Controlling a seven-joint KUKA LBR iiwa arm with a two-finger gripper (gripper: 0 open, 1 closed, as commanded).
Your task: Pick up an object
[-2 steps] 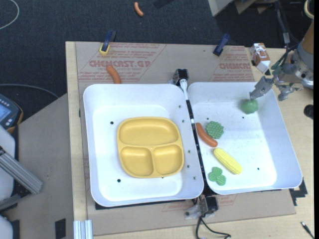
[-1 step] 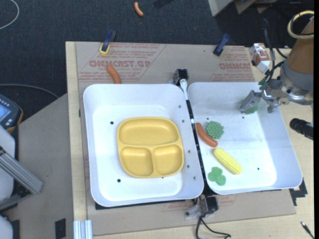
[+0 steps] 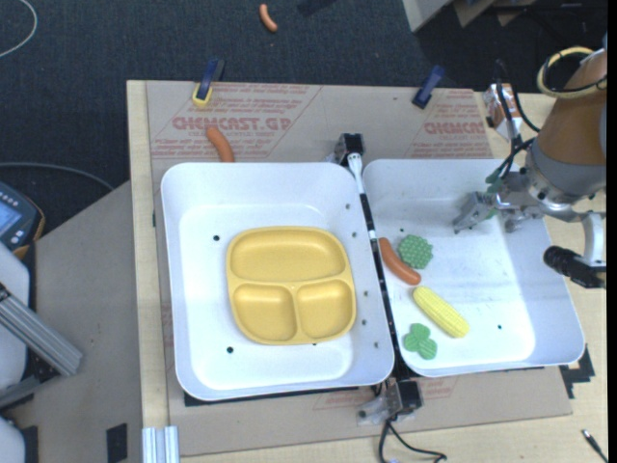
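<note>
You would have found the pickable things grouped in the lower left part of the right bin (image 3: 540,350): a yellow corn cob (image 3: 441,313) lay on a slant near the bin's centre-left, an orange sausage (image 3: 398,261) lay just up and left of it, close to the wall between the bins, and a round green vegetable (image 3: 415,251) sat touching or nearly touching the sausage's upper right side. A second, flatter green piece (image 3: 419,340) rested just below and left of the corn, near the bin's lower edge.

The tool (image 3: 479,211) hung in the upper right part of that same bin, well apart from all four items, with nothing between its fingers; they looked spread apart. The arm (image 3: 571,133) came in behind it from the right edge of the frame.

In the left bin (image 3: 193,258) you had a yellow divided tray (image 3: 289,285) with three compartments, lying near the middle.

Outside the bins, another orange sausage (image 3: 221,143) lay on the tabletop (image 3: 289,119) at upper left, and a small orange piece (image 3: 268,17) lay on the dark floor (image 3: 125,27) beyond it.
</note>
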